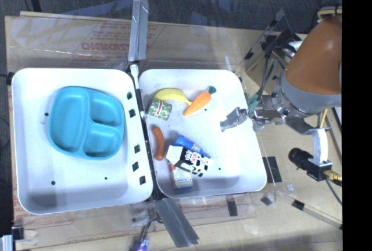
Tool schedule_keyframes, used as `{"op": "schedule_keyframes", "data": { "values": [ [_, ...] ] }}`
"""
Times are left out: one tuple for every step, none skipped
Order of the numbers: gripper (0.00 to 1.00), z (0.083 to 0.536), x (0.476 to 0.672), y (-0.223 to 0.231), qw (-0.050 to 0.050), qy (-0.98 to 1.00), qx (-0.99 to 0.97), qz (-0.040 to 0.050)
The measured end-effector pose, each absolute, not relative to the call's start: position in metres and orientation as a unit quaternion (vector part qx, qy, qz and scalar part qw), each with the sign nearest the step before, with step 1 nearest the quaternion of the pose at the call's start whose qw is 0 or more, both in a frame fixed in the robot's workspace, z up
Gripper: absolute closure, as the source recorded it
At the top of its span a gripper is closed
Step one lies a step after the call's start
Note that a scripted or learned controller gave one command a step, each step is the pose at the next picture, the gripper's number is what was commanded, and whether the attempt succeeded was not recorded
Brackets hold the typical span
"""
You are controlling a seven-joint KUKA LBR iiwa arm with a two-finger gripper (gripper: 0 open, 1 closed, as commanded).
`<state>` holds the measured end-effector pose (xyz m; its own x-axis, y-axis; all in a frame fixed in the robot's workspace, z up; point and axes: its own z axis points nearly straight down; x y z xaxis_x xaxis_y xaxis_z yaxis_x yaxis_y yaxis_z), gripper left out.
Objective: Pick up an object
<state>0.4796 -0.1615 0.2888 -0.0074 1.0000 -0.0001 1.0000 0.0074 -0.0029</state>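
Clutter filled the right bin [247, 177] near the frame's bottom centre: a small boxed item [182, 179], a black-and-white cow toy [195, 161] and a blue object [187, 143], with a sausage [158, 142] just left. Higher lay a green can [159, 108], a banana [168, 94] and a carrot [199, 101]. The end effector [233, 118] hung at centre-right, grasping nothing, its spread unreadable. A blue divided plate [86, 122] sat in the left bin [29, 186].

The right bin [244, 177] has bare floor along its right side and top edge. Its left half is crowded: banana [168, 94], carrot [198, 102], green can [159, 108], sausage [158, 142] and small boxes [189, 162] lie close together. The blue tray [87, 122] fills the left bin's [29, 186] middle.
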Motion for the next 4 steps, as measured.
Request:
{"op": "schedule_keyframes", "data": {
  "values": [
    [0.00, 0.196, 0.476, -0.100, 0.002, -0.736, -0.677, 0.0014],
    [0.00, 0.098, 0.565, -0.145, 0.002, -0.767, -0.642, 0.0014],
    [0.00, 0.088, 0.649, -0.151, 0.008, -0.749, -0.663, 0.0059],
    [0.00, 0.093, 0.532, -0.123, 0.000, -0.776, -0.631, 0.0021]
  ]
}}
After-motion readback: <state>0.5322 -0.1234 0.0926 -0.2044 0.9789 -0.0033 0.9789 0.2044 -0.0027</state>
